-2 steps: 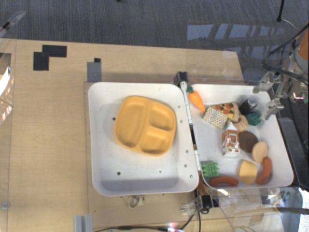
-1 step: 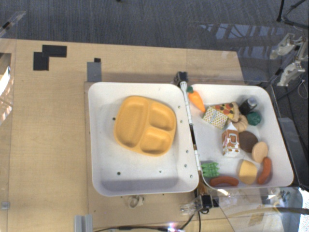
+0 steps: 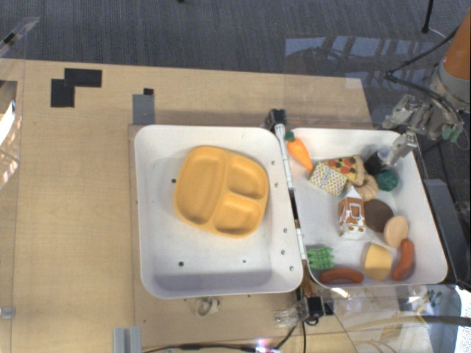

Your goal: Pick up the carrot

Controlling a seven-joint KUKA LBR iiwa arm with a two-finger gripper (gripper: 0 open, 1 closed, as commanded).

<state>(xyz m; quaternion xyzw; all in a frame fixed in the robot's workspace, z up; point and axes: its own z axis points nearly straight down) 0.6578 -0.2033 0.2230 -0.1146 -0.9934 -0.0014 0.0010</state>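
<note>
Gripper point(image 3: 401, 147) sits at the upper right of the frame, over the far right corner of the right bin point(image 3: 436, 235); finger state cannot be told from this angle, too small and cluttered. Nothing seen between its fingers. Orange band of the arm point(image 3: 458, 54) shows at the right edge above it.

Near edge, right bin: red sausage point(image 3: 341, 276) lying along the front wall, green leafy piece point(image 3: 320, 256) just behind it. Yellow cheese wedge point(image 3: 377, 261) to the right, second sausage point(image 3: 404, 259) beside that, standing on a slant.

Middle of bin: small carton with house print point(image 3: 352, 216), brown round piece point(image 3: 378, 213) touching it, pale egg-like piece point(image 3: 396, 231) next to that.

Farther back: patterned box point(image 3: 328, 178), tilted, and a dark green item point(image 3: 388, 179) near the gripper.

Carrot point(image 3: 299, 151) lies at the far left corner of the right bin, against the divider, green top pointing to the upper left. Well apart from the gripper.

Left bin point(image 3: 158, 271): yellow divided plate point(image 3: 221, 190), three compartments, centre of bin.
</note>
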